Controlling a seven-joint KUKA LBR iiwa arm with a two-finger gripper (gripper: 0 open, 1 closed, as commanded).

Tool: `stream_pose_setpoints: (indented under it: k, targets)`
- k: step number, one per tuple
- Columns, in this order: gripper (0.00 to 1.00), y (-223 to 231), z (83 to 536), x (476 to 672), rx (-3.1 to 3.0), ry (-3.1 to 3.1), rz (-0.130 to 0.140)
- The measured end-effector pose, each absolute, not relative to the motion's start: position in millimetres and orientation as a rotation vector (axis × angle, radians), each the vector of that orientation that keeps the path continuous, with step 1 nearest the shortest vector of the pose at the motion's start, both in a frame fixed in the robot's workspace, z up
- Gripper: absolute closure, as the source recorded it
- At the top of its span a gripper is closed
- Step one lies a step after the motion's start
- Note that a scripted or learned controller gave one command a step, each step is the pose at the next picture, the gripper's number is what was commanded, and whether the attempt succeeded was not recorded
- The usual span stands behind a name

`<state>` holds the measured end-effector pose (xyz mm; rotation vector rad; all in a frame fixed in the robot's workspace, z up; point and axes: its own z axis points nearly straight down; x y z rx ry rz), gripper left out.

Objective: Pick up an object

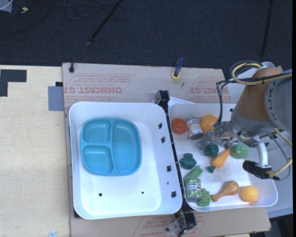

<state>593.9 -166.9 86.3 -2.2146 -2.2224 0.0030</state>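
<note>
I see the gripper (pixel 212 144) lowered into the right bin (pixel 266 201), down among the toy food beside a dark green piece (pixel 210 150); I cannot tell how it is set, nor whether it grips anything. Right bin count: one red tomato (pixel 179 126), one small can (pixel 194 127), one orange fruit (pixel 208 123), one carrot (pixel 220 159), one green ball (pixel 239 151), one lemon (pixel 249 194). The left bin (pixel 89 201) holds one blue divided plate (pixel 111 146).
</note>
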Motion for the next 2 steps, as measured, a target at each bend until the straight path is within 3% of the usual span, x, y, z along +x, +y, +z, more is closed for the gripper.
stream_pose_setpoints:
  k: [1,2]
  targets:
    - [1.0,-167.4,97.2,593.7,-2.215,-2.221,0.004]
    - [1.0,-176.8,147.5,596.6,-2.224,-2.221,-0.001]
